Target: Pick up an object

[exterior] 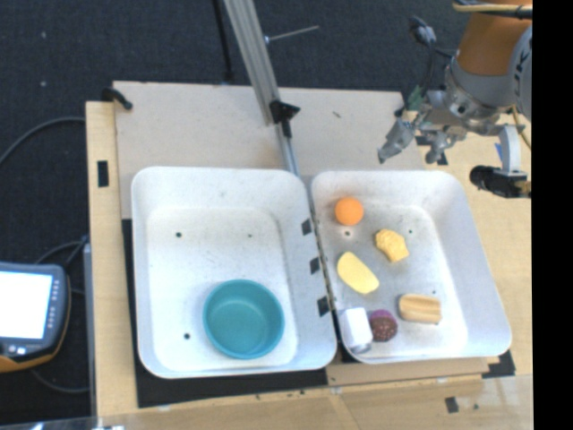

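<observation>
While the arm waits above the far edge of the right bin point(479, 240), its jaws point(414, 140) look spread apart and carry nothing. Every toy lies in that bin for easy picking; the orange ball point(349, 210) lies nearest the jaws.

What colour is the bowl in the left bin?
Teal, a blue-green. The bowl shows plainly in the camera view.

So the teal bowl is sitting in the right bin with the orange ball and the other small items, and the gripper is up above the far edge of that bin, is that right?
Not quite. The camera view shows the teal bowl in the left bin, alone. The orange ball and the other small items lie in the right bin, and the gripper is indeed above that bin's far edge.
</observation>
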`<state>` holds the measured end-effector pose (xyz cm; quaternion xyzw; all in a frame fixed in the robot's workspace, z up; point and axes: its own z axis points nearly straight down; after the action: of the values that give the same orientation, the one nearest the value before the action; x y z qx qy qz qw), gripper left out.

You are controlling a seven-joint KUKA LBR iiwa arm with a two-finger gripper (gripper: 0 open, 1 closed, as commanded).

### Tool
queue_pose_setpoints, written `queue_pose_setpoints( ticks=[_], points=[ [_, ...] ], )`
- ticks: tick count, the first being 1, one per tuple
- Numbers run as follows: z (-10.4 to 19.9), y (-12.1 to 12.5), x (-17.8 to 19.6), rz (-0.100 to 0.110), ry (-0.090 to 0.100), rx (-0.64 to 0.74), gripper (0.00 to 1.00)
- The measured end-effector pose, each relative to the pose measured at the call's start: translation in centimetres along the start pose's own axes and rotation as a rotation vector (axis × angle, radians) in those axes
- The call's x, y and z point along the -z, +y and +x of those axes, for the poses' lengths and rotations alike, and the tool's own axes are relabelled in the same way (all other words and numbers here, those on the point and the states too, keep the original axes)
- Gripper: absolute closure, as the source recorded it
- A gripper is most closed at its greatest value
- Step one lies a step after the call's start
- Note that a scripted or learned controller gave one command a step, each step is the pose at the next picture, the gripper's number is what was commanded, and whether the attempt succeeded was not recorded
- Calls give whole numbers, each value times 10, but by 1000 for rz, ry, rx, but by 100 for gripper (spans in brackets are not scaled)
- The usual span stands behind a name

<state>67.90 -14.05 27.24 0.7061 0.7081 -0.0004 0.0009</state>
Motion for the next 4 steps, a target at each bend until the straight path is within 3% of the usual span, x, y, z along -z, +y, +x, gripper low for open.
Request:
queue_pose_setpoints(
  ticks=[1, 4],
  points=[
    [0, 0, 0, 0, -1, 1, 0],
    [-9, 3, -171, 5, 0, 0, 0]
  ],
)
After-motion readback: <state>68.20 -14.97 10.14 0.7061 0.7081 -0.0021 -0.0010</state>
